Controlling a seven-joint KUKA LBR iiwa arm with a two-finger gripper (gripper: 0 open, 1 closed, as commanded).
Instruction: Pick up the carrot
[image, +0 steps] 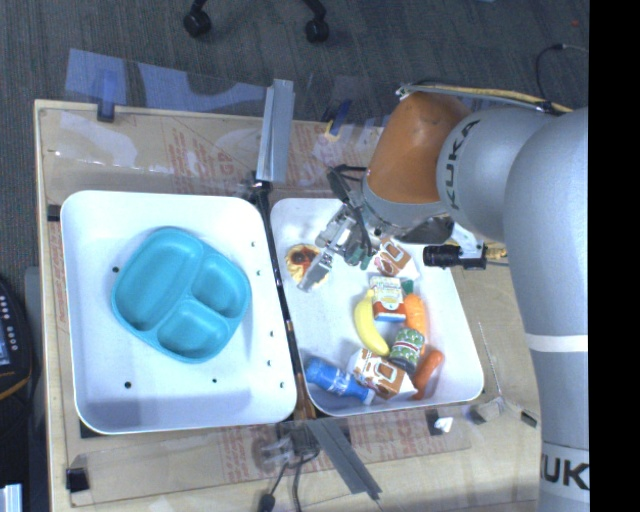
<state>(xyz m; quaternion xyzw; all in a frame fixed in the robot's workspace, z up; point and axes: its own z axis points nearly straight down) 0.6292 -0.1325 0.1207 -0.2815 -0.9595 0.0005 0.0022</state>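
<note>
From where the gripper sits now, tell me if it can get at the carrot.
Probably yes. The carrot lies on top in the right bin, uncovered from above, though a carton and a can crowd its sides. The gripper hovers nearby.

We look down on a pale wooden tabletop (150, 150) with faint red printing across its surface. Around it lies a dark grey carpet (120, 40). Well above the hand (320, 262) in the view, beyond the tabletop's far edge, two black chair castors (197, 18) rest on that carpet. A grey metal bar (274, 130) stands up and to the left of the hand. The light is even, with soft shadows.
</note>
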